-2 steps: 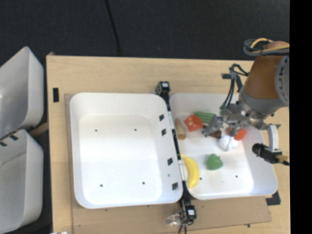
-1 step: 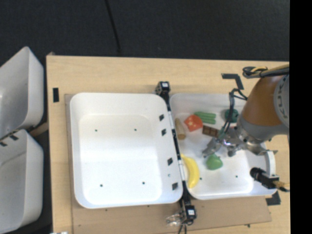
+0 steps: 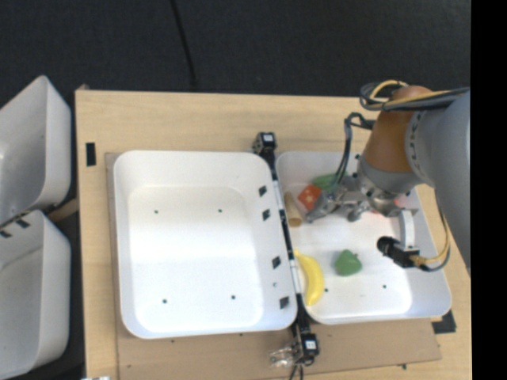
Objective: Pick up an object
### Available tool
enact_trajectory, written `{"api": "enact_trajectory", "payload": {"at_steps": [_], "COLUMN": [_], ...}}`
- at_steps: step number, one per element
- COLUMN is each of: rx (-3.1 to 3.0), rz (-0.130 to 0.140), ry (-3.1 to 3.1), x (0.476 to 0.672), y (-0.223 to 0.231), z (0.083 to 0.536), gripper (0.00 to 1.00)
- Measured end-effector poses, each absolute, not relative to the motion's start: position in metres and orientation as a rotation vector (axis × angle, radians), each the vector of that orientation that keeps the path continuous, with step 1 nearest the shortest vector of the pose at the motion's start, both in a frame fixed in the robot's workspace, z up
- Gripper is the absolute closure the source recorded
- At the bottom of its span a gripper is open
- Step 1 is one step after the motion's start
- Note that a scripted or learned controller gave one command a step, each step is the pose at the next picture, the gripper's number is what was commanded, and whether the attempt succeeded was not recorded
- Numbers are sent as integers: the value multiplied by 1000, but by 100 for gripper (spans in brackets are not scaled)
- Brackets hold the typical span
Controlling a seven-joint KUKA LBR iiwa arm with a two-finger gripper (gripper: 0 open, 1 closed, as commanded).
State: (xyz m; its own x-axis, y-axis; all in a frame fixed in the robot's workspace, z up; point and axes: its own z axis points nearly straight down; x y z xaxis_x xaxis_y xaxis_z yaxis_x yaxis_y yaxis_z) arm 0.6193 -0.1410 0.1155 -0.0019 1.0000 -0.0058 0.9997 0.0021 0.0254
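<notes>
The arm reaches over the right bin (image 3: 432,291), and its gripper (image 3: 323,207) sits low near that bin's far left corner. Just at the fingertips lies a red object (image 3: 308,197), with a green object (image 3: 325,182) touching it on the far side. Whether the jaws are parted or closed on anything cannot be told from here; the red object is right beside them, not clearly between them. A banana (image 3: 311,277) lies along the bin's left wall, and another green piece (image 3: 347,262) rests near the middle.
</notes>
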Motion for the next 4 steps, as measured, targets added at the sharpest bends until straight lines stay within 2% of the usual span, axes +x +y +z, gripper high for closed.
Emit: {"api": "enact_trajectory", "payload": {"at_steps": [1, 2, 3, 4], "rx": [2208, 2200, 2198, 2207], "rz": [10, 13, 11, 25], "ry": [2221, 2216, 2219, 2204], "x": [689, 689, 689, 648], "y": [-114, -117, -117, -168], "z": [118, 132, 132, 112], "gripper": [0, 100, 0, 0]}}
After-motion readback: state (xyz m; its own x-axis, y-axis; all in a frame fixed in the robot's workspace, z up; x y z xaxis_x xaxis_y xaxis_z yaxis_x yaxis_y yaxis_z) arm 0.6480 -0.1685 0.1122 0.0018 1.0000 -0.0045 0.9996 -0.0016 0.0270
